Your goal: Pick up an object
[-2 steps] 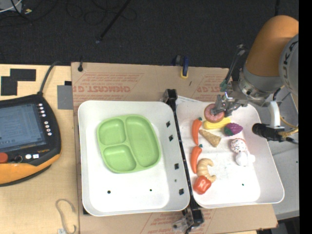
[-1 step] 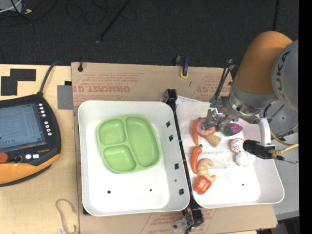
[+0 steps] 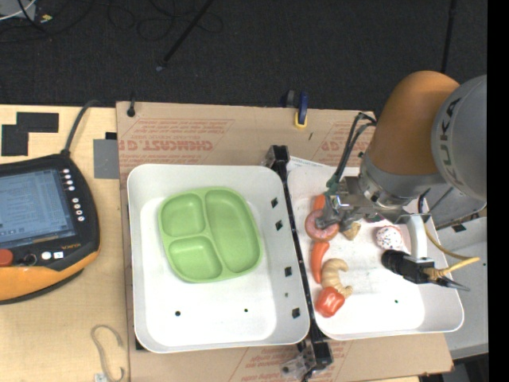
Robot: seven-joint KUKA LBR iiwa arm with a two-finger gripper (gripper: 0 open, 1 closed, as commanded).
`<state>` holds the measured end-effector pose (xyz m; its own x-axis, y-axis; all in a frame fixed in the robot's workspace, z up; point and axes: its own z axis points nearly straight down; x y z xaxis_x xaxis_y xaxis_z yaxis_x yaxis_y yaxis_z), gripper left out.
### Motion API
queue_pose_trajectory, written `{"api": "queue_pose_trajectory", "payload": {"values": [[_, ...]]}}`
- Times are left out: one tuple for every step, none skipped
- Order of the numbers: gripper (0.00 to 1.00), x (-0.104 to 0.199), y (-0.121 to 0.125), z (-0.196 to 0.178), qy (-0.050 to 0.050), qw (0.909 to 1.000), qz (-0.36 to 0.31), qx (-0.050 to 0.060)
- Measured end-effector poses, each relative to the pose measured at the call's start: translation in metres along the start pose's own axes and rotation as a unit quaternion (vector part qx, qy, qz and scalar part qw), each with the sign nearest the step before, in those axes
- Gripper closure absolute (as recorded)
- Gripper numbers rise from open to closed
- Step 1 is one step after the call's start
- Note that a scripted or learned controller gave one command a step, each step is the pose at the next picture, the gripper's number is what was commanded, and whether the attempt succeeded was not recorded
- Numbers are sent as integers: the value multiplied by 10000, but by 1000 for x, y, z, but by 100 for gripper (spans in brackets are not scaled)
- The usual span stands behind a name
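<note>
The arm (image 3: 429,138) covers the upper right part of the right bin (image 3: 398,313), and its hand (image 3: 338,209) sits so low among the toy food that whether anything lies between the fingers cannot be made out. A pink ring-shaped piece (image 3: 322,228) and the top of an orange piece (image 3: 319,204) are partly hidden behind the hand, and a small white and pink object (image 3: 387,236) is too small to identify. The screen pendant (image 3: 40,225) on the desk (image 3: 107,309) is cut off by the left edge, its display too blurred to read.
</note>
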<state>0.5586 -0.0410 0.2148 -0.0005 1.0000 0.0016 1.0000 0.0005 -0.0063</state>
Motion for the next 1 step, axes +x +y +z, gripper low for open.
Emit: {"api": "queue_pose_trajectory", "payload": {"values": [[100,49,-28,-11,4,10000,-12,-6]]}}
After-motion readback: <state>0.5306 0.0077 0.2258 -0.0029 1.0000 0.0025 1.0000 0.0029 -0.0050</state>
